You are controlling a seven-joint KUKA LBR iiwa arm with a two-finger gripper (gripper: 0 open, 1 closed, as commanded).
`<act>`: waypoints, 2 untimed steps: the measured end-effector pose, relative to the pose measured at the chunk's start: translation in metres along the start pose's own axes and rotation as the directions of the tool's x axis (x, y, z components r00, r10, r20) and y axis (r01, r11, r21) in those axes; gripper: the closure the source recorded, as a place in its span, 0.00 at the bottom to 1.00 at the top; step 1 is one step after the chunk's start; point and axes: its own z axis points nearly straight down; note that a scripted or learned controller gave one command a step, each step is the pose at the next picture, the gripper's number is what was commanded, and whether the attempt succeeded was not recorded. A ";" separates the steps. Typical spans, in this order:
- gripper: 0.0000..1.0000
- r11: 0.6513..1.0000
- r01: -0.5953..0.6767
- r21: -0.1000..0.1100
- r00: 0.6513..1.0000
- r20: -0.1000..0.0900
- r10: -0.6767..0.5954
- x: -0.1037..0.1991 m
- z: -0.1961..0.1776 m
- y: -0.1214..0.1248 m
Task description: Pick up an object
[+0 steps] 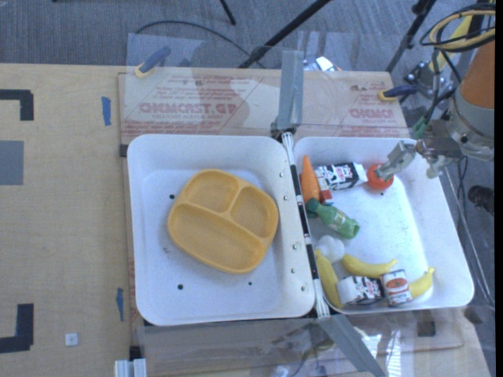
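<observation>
The red tomato-like toy (379,177) at the far edge of the right bin (440,234) looks like the object you are going for, since your hand (402,159) sits right at it. One finger (395,160) slants down toward the toy's upper side and a second pale finger (431,166) shows well off to the right, so the hand reads as spread, with nothing between its fingers. The toy rests on the bin floor, not lifted.

You have reached in from the right, over the bin's far corner, which fits the toy lying close against that wall. The wall leaves little room behind it, so I judge the closing could push the toy away instead of trapping it.

Just left of the toy lies a small black-and-white carton (339,175), and beside that an orange carrot (310,180) along the divider. A green bottle (334,219) lies nearer the middle. Bananas (368,266) and two small cans (398,287) crowd the near end, well apart from your hand.

The left bin (149,210) holds a yellow divided plate (223,220), flat and away from your reach. Both bins sit on the counter (55,210).
</observation>
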 end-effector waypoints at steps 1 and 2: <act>0.00 1.000 -0.008 -0.005 1.000 0.000 0.008 0.024 0.167 0.010; 1.00 1.000 -0.011 -0.011 1.000 0.002 0.011 0.024 0.155 0.011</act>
